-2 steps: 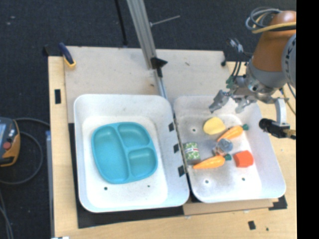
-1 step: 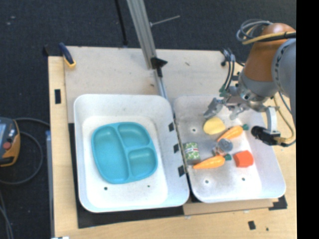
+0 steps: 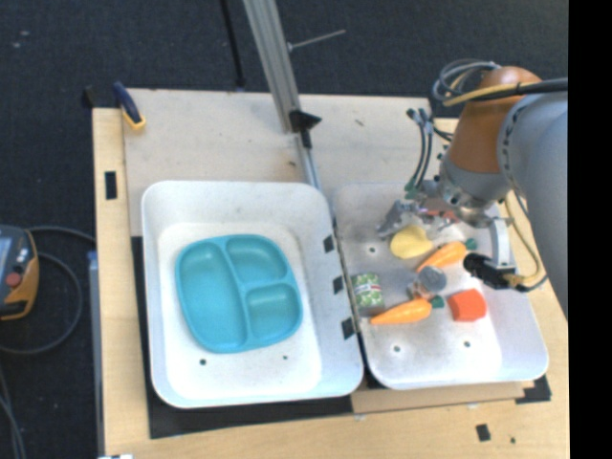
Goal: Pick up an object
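Observation:
My gripper (image 3: pixel 417 222) hangs low over the back of the right bin (image 3: pixel 516 352), open. One grey finger (image 3: pixel 390 224) points out to the left. Just in front of the fingertips, touching or nearly touching them, lies a pale yellow rounded object (image 3: pixel 409 245). An orange carrot (image 3: pixel 443 255) lies right of it. Nothing is visibly held between the fingers. Further forward are a small grey piece (image 3: pixel 432 279), a second carrot (image 3: pixel 402 312), an orange-red block (image 3: pixel 468 305) and a green-and-white packet (image 3: pixel 366 290).
The left bin (image 3: pixel 163 208) holds a blue divided plate (image 3: pixel 239 292). A metal pole (image 3: pixel 277 65) rises behind the bins. The arm and its cables (image 3: pixel 488 151) crowd the right bin's back right corner. The front of that bin is bare.

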